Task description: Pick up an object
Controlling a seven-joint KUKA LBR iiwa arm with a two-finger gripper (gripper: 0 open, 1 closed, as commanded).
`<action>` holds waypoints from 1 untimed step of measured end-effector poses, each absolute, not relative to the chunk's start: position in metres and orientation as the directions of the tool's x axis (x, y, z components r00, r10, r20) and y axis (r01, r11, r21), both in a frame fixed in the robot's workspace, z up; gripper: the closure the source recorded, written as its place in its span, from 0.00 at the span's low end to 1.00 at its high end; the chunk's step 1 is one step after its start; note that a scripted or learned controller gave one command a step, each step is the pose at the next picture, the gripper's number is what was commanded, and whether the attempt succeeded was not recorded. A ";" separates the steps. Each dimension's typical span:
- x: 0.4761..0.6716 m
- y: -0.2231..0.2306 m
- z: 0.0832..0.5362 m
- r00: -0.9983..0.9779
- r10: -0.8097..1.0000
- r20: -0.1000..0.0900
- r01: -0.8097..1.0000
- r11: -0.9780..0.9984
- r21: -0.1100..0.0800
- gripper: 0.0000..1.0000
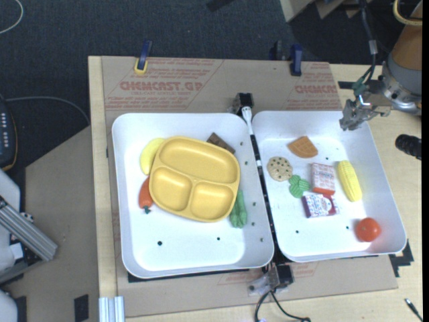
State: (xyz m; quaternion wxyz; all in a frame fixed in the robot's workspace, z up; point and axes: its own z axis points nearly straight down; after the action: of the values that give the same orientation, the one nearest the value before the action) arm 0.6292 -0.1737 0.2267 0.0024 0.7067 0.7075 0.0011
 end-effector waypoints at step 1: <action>0.625 -0.119 0.216 -0.005 1.000 0.002 1.000 0.005 -0.002 1.00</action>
State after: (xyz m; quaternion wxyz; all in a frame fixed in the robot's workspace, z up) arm 0.6253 -0.1195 0.2165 -0.0013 0.7054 0.7088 0.0000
